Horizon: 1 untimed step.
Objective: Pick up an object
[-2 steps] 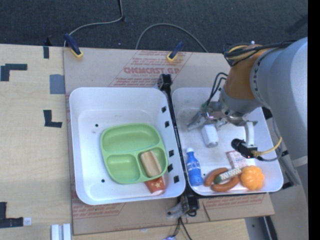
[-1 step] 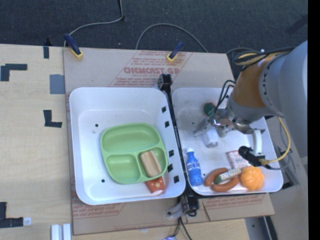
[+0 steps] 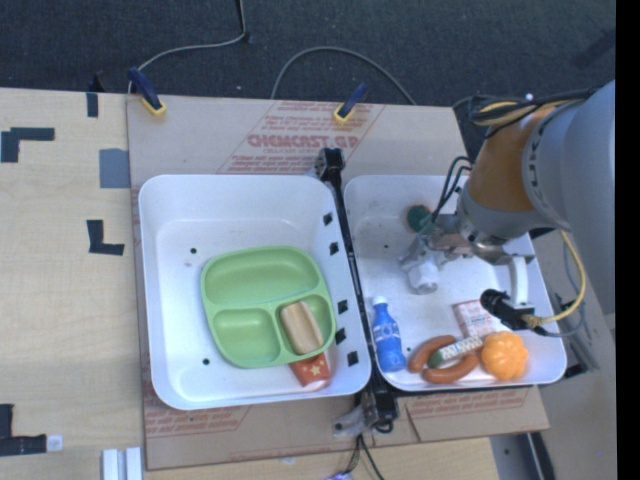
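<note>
Reaching in from the right with the grey arm [image 3: 560, 168], orange band above the wrist, down over the right bin [image 3: 545, 373]. Hanging the jaws low over the far-left part of that bin's floor, pale metal against white plastic; cannot tell whether open or closed, and cannot make out anything between them. Sitting just beyond the jaws, toward the far wall: a small dark green round thing [image 3: 418, 215], close to the tool, contact impossible to judge. Lying along the near side of the same bin: a blue bottle [image 3: 387, 336] with a white cap, beside the left wall; a bent brown sausage [image 3: 445, 360] right of it; an orange fruit [image 3: 503, 355] touching the sausage's right end; a small pinkish packet [image 3: 470, 318] just behind those two. Looping near the packet, a black and yellow cable [image 3: 520, 313] from the arm. Resting in the left bin [image 3: 160, 208]: a green divided plate [image 3: 255, 278], with a tan bread roll [image 3: 300, 326] in its near-right compartment. Wedged between the plate's near edge and the bin's near wall: a red item [image 3: 312, 370], too small to name. Standing side by side on a sheet of printed cardboard [image 3: 290, 138], both bins, sheet pinned at its far edge by two yellow clamps [image 3: 148, 93], all on a pale wooden counter [image 3: 50, 298] marked with bits of black tape [image 3: 25, 143]
</note>
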{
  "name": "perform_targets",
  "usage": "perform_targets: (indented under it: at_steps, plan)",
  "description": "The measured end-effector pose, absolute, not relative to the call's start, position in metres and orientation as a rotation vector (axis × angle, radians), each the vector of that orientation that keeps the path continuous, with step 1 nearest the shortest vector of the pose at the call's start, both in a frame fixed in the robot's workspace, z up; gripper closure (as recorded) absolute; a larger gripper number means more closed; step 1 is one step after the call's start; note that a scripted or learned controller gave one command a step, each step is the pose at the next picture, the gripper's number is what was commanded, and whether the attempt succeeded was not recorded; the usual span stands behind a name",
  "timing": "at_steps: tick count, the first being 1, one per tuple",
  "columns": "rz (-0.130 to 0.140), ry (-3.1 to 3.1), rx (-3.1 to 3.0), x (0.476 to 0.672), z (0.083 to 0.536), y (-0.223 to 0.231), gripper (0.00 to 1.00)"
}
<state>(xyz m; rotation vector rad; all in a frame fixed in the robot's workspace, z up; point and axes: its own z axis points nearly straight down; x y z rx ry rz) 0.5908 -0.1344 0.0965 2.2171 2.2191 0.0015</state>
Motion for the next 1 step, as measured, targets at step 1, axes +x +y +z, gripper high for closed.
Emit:
perform_targets:
  at_steps: [1]
  plan:
    - [0.001, 2.225, 2.219, 0.5504, 0.1846, -0.0671, 1.00]
